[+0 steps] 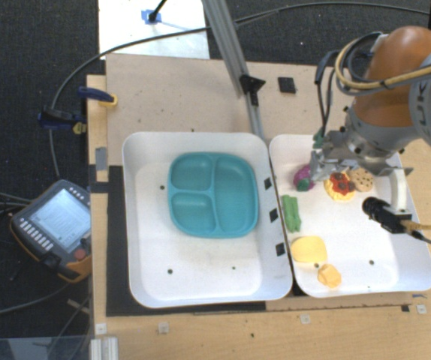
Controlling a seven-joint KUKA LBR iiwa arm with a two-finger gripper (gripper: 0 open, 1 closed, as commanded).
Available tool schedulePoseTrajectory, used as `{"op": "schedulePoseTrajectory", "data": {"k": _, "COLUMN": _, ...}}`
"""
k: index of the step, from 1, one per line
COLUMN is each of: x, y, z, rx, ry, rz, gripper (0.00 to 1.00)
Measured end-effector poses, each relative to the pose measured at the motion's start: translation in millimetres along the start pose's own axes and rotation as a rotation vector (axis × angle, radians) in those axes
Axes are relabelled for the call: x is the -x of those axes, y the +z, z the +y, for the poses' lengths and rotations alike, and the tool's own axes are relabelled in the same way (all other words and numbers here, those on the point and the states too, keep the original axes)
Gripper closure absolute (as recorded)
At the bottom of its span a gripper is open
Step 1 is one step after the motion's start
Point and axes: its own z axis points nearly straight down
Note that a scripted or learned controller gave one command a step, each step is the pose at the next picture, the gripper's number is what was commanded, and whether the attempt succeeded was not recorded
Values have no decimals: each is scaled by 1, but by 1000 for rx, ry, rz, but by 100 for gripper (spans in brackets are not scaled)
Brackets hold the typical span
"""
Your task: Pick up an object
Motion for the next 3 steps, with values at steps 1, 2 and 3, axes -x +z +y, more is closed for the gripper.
{"op": "schedulePoseTrajectory", "data": {"k": 1, "x": -43, "y": 7, "z": 14, "rx": 1, "ry": 0, "rz": 0, "gripper": 100}}
{"op": "schedulePoseTrajectory", "data": {"k": 2, "x": -103, "y": 3, "z": 35, "rx": 3, "ry": -1, "rz": 1, "gripper": 100}}
{"op": "schedulePoseTrajectory", "data": {"k": 3, "x": -152, "y": 14, "z": 47, "rx": 1, "ry": 0, "rz": 1, "gripper": 100}}
